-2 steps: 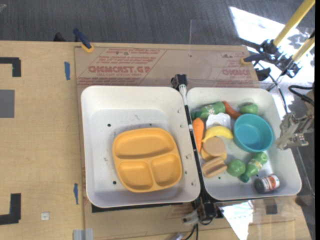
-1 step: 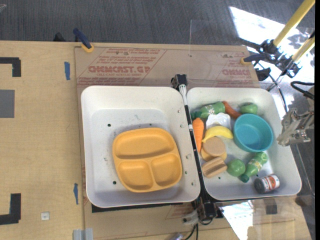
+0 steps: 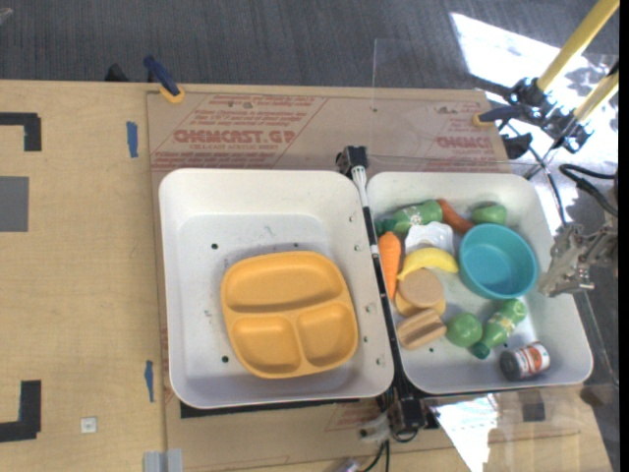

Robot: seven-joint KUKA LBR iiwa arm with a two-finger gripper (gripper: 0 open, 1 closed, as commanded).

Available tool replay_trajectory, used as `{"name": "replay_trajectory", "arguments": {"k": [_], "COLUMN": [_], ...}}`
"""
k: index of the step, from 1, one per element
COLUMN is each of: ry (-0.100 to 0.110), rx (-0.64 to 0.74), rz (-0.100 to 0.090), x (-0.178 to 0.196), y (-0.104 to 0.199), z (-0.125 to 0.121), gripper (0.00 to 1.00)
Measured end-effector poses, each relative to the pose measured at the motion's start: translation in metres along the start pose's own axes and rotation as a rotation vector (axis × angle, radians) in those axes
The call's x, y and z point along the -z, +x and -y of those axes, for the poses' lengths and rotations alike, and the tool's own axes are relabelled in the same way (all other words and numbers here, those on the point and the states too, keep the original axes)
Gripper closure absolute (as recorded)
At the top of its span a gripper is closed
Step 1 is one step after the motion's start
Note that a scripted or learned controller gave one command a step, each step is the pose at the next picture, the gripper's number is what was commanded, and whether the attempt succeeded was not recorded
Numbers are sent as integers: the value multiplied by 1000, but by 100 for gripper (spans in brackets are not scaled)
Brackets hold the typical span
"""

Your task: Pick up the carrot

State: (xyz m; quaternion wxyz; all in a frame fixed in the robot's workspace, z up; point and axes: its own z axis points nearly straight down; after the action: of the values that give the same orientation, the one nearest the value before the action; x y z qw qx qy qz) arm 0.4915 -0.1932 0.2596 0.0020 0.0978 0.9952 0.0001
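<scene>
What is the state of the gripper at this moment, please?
Two-finger metal gripper: at the right rim of the right white bin, beside the teal bowl; open or closed cannot be told.

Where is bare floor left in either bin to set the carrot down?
Left bin: bare white floor rings the yellow tray, widest along the far side. Right bin: crowded around the carrot and blue bowl; small patch at the near right.

Red print "CHEMCAST GP" on cardboard sheet (image 3: 246,126) behind bins; 2nd print at right illegible.
</scene>
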Motion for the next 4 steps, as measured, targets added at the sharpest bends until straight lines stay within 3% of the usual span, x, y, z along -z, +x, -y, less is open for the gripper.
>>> {"name": "replay_trajectory", "arguments": {"k": [1,2,3,4], "ry": [4,-3,-1,2], "rx": [40,309,317,319], "rz": [15,-6,-2,12], "x": [212,54,27,41], "y": [-4,17,-3,-6], "z": [30,-30,-19,-20], "gripper": [100,100,100,100]}}
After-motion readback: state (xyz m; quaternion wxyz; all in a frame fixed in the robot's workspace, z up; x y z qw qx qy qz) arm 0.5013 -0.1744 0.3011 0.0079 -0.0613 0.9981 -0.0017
